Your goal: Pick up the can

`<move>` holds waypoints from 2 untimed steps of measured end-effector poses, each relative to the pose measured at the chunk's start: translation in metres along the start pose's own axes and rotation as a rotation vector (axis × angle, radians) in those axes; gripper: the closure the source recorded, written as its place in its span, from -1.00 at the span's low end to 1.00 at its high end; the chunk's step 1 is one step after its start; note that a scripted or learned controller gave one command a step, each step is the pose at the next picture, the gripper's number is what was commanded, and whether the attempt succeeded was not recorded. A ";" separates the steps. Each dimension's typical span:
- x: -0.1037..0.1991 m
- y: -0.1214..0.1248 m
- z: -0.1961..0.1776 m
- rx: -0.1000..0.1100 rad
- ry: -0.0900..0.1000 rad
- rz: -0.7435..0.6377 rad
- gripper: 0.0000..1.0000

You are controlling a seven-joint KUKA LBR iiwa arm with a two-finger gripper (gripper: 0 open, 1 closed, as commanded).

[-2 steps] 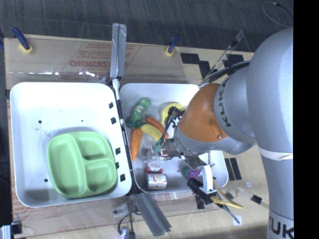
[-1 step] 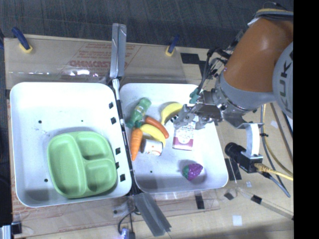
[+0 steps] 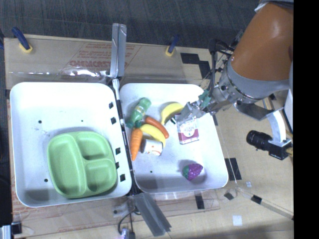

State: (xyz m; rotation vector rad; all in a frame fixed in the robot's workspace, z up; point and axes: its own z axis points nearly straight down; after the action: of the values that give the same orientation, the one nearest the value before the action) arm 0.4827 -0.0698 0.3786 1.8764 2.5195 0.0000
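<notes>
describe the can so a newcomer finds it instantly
Take the right-hand white bin, then the fruit cluster by its left wall. The can lies on its side right of the carrot, below the banana: the cluster's only cylinder, white-labelled with a dark end.

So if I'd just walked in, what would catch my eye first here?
Probably the big orange and grey arm reaching in from the right, its gripper low over the right bin just above a small red carton. Next, the green divided tray in the left bin, and the toy-food cluster: bananas, carrot, purple grapes.
</notes>
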 end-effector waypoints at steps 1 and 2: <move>0.000 0.000 0.000 0.000 0.000 0.000 -1.00; 0.015 -0.002 0.104 0.003 0.001 -0.058 -1.00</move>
State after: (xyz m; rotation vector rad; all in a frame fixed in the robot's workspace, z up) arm 0.4766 -0.0557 0.2746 1.8036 2.5756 -0.0034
